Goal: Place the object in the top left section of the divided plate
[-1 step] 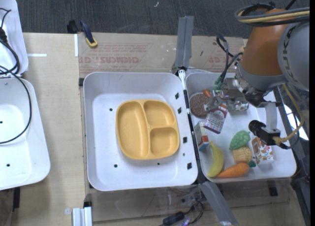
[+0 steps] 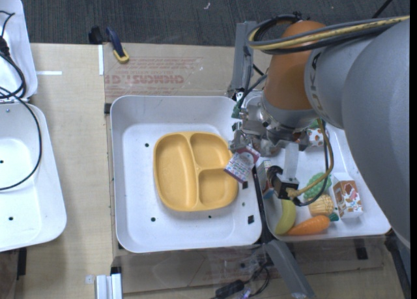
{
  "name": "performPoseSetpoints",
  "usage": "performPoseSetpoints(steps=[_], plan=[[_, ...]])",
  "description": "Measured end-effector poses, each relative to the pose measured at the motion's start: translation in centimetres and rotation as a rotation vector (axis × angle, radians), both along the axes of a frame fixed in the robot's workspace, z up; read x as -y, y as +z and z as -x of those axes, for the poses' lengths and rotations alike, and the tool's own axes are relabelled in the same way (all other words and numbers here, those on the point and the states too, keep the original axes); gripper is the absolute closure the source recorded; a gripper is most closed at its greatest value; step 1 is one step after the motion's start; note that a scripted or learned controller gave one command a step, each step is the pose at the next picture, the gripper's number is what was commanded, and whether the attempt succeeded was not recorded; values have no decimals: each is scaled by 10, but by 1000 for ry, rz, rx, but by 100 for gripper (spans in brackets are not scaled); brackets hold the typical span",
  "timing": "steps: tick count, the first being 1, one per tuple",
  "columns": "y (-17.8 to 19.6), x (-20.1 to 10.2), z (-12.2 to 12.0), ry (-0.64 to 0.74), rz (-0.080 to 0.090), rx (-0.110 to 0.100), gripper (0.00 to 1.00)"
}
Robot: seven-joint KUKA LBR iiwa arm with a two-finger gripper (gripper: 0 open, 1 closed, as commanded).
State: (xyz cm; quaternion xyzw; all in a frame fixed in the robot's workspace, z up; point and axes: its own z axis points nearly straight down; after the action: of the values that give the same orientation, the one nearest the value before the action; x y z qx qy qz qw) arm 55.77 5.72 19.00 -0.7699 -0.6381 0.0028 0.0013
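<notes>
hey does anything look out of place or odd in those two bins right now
One thing: a small printed packet hangs tilted under the gripper, overlapping the yellow divided plate's right rim rather than lying in a section. Otherwise nothing stands out.

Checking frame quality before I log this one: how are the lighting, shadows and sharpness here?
Camera view: even, soft light, no hard glare on the white bin; the yellow divided plate casts a faint shadow and is fairly sharp; the arm looms large, close to the lens and softer; the small packet near the gripper is too blurred to read.
</notes>
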Motion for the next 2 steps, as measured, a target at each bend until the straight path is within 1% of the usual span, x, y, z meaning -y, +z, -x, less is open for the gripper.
performPoseSetpoints(steps=[1,2], plan=[[22,28,-13,-22,1,2,100],[0,3,-64,-39,1,2,100]])
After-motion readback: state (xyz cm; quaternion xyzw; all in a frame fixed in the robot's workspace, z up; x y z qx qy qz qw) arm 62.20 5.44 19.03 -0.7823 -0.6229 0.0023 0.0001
